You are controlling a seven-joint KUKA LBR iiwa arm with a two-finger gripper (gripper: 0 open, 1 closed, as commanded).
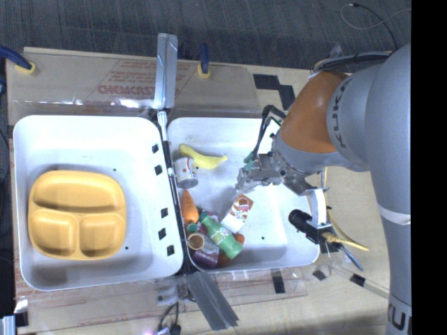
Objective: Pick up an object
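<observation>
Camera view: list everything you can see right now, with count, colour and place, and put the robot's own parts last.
bins: 2, white, side by side on the bench
divided tray: 1, yellow, in the left bin
banana: 1, yellow, upper part of the right bin
small can: 1, silver, right bin beside the centre divider, just below the banana
carrot: 1, orange, right bin, below the can
small carton: 1, white and red, middle of the right bin, just below the claw
green bottle: 1, green, in the pile at the right bin's lower left corner
arm: 1, grey with orange band, reaching in from the right
claw: 1, dark, over the right bin
</observation>
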